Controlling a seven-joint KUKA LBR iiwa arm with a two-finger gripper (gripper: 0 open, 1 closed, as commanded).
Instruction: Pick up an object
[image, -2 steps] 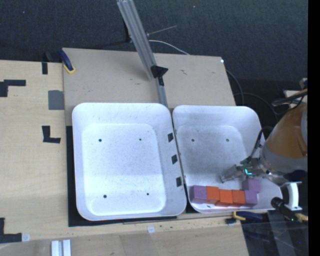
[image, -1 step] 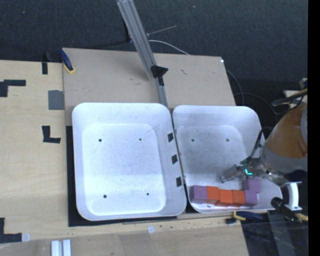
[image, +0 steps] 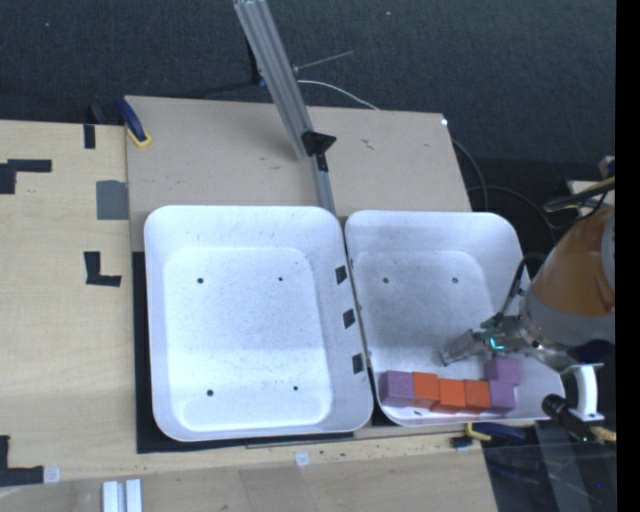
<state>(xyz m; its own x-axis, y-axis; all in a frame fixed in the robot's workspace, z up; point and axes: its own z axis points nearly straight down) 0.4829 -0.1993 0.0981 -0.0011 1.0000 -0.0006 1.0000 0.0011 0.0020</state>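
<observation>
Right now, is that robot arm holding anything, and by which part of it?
Nothing is held. The gripper hangs low in the right bin with nothing between its jaws; the purple and orange blocks lie apart along the near wall.

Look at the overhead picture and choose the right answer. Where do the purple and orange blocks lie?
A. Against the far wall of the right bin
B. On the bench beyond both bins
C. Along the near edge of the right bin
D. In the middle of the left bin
C: the purple and orange blocks lie in a row along the near edge of the right bin, close to the gripper.
</observation>
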